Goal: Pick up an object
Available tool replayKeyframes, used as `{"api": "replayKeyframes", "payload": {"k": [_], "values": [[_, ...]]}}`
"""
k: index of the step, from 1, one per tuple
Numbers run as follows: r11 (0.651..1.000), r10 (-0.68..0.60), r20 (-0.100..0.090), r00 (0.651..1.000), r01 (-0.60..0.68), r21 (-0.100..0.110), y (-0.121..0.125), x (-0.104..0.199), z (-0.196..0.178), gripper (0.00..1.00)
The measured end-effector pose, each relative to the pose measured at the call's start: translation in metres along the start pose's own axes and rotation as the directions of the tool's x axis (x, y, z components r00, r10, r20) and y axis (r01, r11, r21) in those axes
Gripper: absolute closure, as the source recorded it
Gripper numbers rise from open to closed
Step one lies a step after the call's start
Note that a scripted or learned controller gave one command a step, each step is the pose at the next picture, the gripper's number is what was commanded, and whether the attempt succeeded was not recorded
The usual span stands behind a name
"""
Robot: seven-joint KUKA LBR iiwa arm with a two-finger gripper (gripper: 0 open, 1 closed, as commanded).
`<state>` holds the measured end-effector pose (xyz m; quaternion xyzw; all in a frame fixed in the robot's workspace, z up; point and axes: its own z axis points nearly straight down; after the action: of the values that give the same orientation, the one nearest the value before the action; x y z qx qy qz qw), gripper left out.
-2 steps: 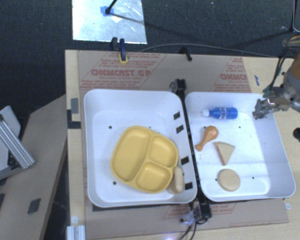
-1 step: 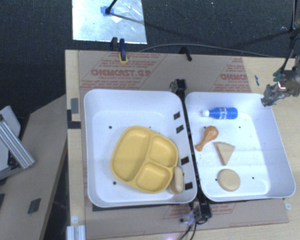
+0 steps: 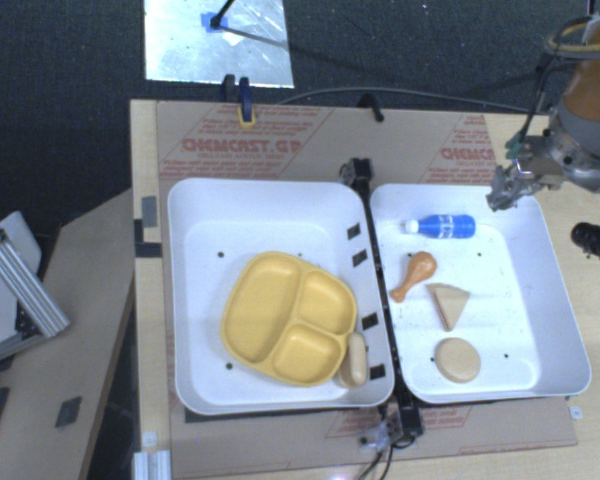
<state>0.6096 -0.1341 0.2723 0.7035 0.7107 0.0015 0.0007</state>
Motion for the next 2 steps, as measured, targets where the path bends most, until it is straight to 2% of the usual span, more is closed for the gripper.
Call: {"api": "replayKeyframes", "payload": {"k": [1,2], "values": [[1.0,0.001,0.0,1.0,-0.001,0.003,-0.006,0.057,0.006,1.0],[1.0,0.0,-0.001,1.0,0.0,0.001,0.003,0.114,0.004,1.0]]}}
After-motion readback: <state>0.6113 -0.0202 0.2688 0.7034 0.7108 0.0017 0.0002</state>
